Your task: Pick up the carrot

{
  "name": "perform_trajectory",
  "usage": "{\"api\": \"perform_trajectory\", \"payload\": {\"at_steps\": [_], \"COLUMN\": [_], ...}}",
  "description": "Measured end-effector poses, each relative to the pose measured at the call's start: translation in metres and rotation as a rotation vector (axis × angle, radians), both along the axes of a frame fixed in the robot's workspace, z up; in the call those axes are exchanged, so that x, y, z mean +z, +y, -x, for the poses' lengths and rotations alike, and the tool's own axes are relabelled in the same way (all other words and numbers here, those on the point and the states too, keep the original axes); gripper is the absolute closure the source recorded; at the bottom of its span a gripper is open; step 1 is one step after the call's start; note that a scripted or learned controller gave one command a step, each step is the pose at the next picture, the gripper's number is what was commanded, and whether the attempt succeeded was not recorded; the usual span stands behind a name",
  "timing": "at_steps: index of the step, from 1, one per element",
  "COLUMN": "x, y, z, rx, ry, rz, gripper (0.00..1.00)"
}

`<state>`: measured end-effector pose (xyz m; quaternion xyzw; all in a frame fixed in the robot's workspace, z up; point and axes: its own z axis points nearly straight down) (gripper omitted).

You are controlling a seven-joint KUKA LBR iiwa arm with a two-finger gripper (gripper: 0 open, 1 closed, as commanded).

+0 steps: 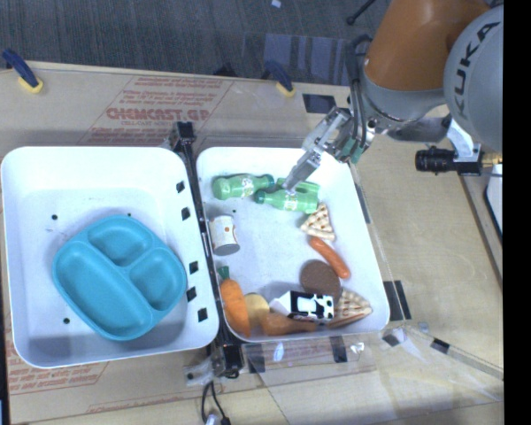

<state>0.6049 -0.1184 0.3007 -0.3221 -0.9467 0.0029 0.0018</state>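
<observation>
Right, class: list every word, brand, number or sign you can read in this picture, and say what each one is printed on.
"KUKA": on the grey arm, running up its side.
"CHEMCAST GP": red print on the brown sheet under the bins, seen upside down; the smaller red lines around it are too blurred to read.
Labels on the two green bottles and the small can: too small to read.

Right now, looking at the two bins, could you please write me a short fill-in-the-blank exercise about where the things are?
1. The blue divided plate lies in the ____ bin.
2. The gripper is over the two ____ bottles, far from the carrot.
3. The carrot lies against the right bin's ____ wall.
4. Toward the bin's middle, the cracker has an orange ____ just below it.

Missing words: left; green; left; sausage
</observation>
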Motion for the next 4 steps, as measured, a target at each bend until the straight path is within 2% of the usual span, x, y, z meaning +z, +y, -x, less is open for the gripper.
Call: {"api": "perform_trajectory", "payload": {"at_steps": [1, 2, 3, 4], "x": [-0.005, -0.08, -0.11, -0.19], "y": [0.038, 0.09, 0.085, 0.026], "z": [0.04, 0.092, 0.12, 0.13], "rx": [0.281, 0.361, 0.289, 0.242], "ry": [-0.002, 0.002, -0.001, 0.004], "rz": [-0.003, -0.008, -0.004, -0.005], "gripper": [0.0, 0.0, 0.0, 0.0]}}
